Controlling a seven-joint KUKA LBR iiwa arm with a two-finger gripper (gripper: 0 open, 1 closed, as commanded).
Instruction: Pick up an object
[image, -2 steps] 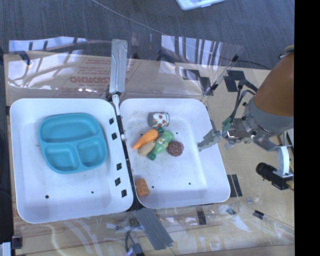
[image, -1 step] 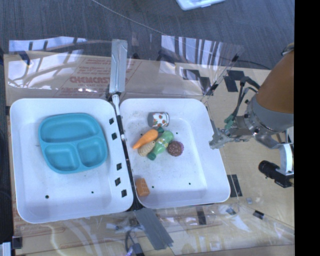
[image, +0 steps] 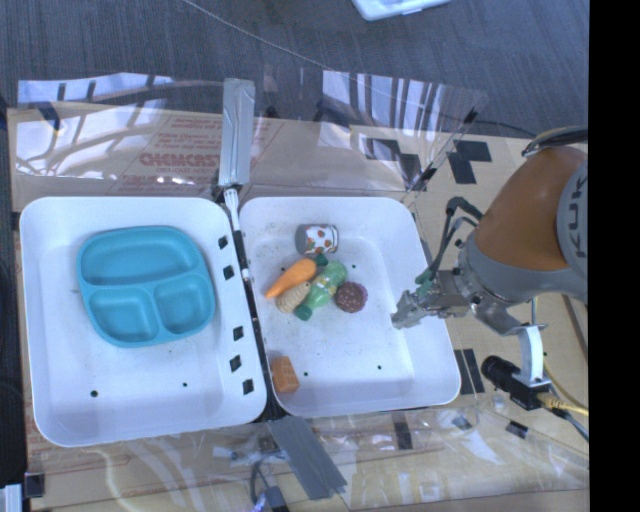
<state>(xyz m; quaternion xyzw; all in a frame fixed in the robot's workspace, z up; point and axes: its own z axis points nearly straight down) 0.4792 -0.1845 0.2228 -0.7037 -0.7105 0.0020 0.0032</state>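
Observation:
The right bin (image: 400, 375) holds a cluster of small toy foods: an orange carrot (image: 291, 277), a green bottle-like piece (image: 322, 285), a dark brown round piece (image: 350, 297), a beige piece (image: 293, 297) and a small patterned can (image: 317, 238). An orange block (image: 285, 374) lies alone near the bin's front left corner. My gripper (image: 408, 310) hangs over the right side of this bin, to the right of the cluster and apart from it. Nothing shows between its fingers.
The left bin (image: 60, 400) carries a blue divided plate (image: 147, 283). A raised divider (image: 240, 300) runs between the two bins. The grey and orange arm (image: 530, 240) stands over the bench to the right of the bins. A clear plastic sheet (image: 330, 130) rises behind them.

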